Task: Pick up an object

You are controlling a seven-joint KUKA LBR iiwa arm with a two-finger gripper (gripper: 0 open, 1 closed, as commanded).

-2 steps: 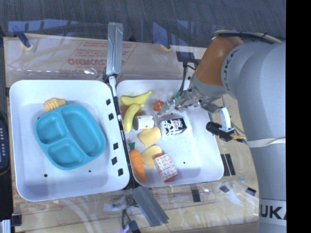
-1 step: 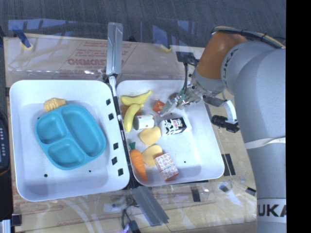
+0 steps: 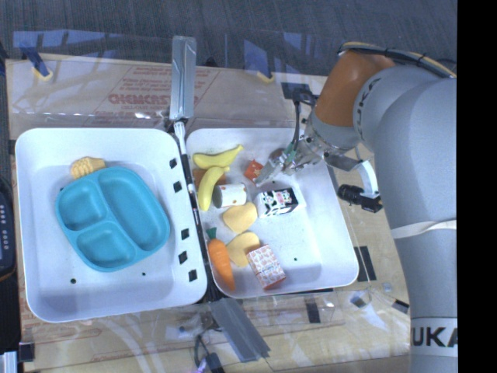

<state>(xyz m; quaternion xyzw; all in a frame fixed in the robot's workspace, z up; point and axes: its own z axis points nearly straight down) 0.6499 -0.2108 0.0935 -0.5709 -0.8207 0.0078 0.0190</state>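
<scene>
White right bin (image 3: 326,243): gripper (image 3: 273,169) beside milk carton (image 3: 278,200), near far rim.

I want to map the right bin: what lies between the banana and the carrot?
In the camera view, between the banana and the carrot lie a white cylinder and a pale yellow piece.

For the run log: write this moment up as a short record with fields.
left bin: blue three-compartment plastic plate, small yellow toy touching its far edge
right bin: yellow banana, orange carrot, black-and-white carton, red patterned box, small red piece, white cylinder, pale yellow pieces
gripper: low over right bin, between red piece and carton
grasp: fingers unclear
</scene>
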